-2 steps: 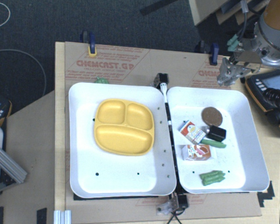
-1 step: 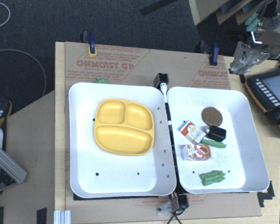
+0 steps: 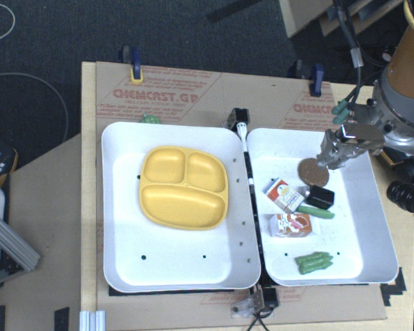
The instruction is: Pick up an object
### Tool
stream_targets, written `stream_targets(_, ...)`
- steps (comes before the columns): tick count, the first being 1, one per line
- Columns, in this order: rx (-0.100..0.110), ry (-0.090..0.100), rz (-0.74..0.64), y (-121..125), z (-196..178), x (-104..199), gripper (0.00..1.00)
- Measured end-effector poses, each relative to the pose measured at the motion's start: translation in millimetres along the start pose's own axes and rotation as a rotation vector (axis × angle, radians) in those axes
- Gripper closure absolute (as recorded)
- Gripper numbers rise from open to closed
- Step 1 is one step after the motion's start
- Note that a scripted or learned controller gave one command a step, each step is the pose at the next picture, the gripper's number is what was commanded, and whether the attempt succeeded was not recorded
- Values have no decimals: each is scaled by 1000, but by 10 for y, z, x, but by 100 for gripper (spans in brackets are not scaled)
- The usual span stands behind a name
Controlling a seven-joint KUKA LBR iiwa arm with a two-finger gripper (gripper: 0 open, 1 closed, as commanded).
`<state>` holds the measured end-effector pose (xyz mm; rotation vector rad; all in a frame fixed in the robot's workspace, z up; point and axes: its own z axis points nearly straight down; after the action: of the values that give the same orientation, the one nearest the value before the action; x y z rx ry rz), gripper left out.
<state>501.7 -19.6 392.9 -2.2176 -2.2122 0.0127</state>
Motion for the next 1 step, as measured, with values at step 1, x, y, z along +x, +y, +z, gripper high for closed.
stream_targets(1, -19, 2, -13, -239, -535, 848, 100)
